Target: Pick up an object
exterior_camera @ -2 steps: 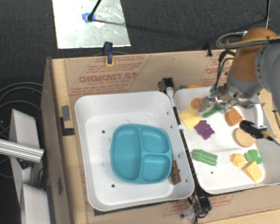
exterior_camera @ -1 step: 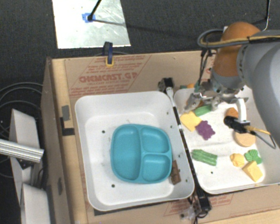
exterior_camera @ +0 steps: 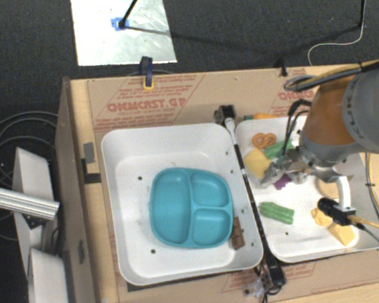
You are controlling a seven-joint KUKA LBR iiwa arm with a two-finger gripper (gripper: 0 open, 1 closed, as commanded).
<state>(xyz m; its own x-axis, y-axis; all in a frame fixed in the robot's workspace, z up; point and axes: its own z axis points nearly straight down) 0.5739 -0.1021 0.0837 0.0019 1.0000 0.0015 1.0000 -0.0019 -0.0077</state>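
Note:
My gripper [exterior_camera: 279, 172] is low in the right bin [exterior_camera: 306, 249], near its left wall. Just under it lies a small purple piece [exterior_camera: 282, 183], which touches or nearly touches the gripper; whether it is held I cannot see. A yellow piece [exterior_camera: 256, 162] lies right beside the gripper on its left. A green piece [exterior_camera: 274, 150] and an orange pretzel shape [exterior_camera: 263, 139] lie just behind it. A green ridged stick [exterior_camera: 277, 212] lies in front of the gripper, apart from it. Pale yellow pieces [exterior_camera: 339, 228] sit at the bin's front right.
The left bin [exterior_camera: 123, 187] holds a blue divided plate [exterior_camera: 189, 207] and a small brown thing [exterior_camera: 237, 233] against its right wall. The divider between the bins [exterior_camera: 244, 182] runs close to the gripper's left. An orange piece [exterior_camera: 264, 115] sits at the right bin's back edge.

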